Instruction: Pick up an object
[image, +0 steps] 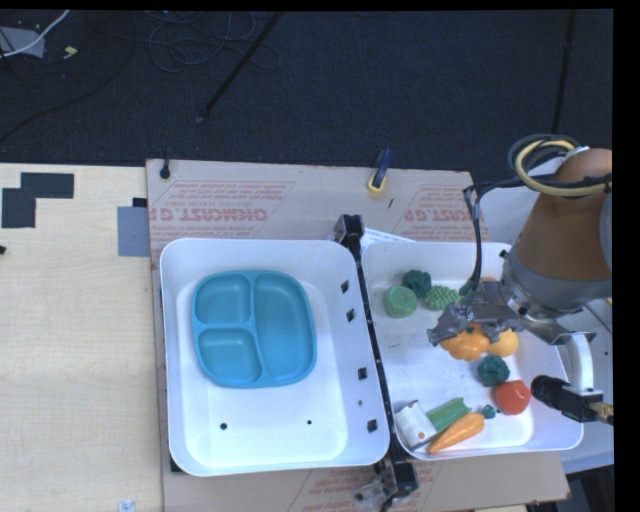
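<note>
The gripper hung over the right bin, touching the yellow toy (its grip too dark to tell), its wrist hiding objects behind.

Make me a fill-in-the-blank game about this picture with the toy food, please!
1. The blue plate lies in the ____ bin.
2. The toy carrot is colored ____.
3. The blue plate has ____ compartments.
4. The gripper is over the ____ bin.

Missing words: left; orange; three; right
</note>
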